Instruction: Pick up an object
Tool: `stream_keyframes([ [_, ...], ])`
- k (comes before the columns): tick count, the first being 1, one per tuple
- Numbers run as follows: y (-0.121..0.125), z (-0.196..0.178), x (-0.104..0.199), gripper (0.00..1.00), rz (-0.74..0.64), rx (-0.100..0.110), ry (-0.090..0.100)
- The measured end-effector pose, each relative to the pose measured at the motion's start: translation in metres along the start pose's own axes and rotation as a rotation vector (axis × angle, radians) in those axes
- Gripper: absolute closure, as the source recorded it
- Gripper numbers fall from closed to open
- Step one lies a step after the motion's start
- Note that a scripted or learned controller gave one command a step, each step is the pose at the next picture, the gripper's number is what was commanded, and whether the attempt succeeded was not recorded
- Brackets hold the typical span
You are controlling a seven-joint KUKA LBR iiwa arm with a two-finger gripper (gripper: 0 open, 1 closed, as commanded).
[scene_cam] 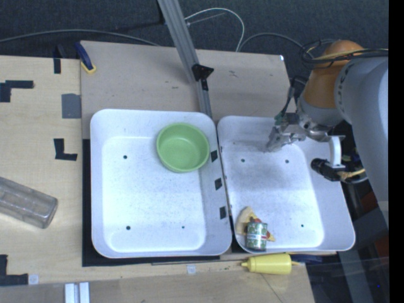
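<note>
Your gripper (276, 142) sits over the far part of the right bin (328, 213), nothing between its fingers; can't tell if they're spread or pressed together. Nearest pick is the can (256, 235), at the bin's near-left corner on a wrapper (246, 218), well apart from the gripper: toward the camera, a bit left. Can looks about upright. The bowl (183, 147) is in the left bin (113, 188), across the divider. 1 arm, so the can is prob the shorter reach.

A pale green bowl (183, 147) sits in white bins (151, 232) speckled with dark dots — a yellow bottle (270, 264), a green-labelled can (256, 235), tan desk (38, 163) marked black.
</note>
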State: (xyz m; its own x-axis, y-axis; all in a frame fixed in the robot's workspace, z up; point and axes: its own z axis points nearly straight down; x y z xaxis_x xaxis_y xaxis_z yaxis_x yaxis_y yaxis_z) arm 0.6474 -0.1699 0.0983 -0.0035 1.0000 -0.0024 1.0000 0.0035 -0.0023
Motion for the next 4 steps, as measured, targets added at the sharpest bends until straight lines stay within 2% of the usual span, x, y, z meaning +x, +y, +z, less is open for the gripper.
stream_keyframes([
  [3,-0.010,-0.142,0.010,1.00,0.002,-0.006,0.001],
  [4,-0.022,-0.138,0.052,1.00,-0.001,0.000,0.003],
])
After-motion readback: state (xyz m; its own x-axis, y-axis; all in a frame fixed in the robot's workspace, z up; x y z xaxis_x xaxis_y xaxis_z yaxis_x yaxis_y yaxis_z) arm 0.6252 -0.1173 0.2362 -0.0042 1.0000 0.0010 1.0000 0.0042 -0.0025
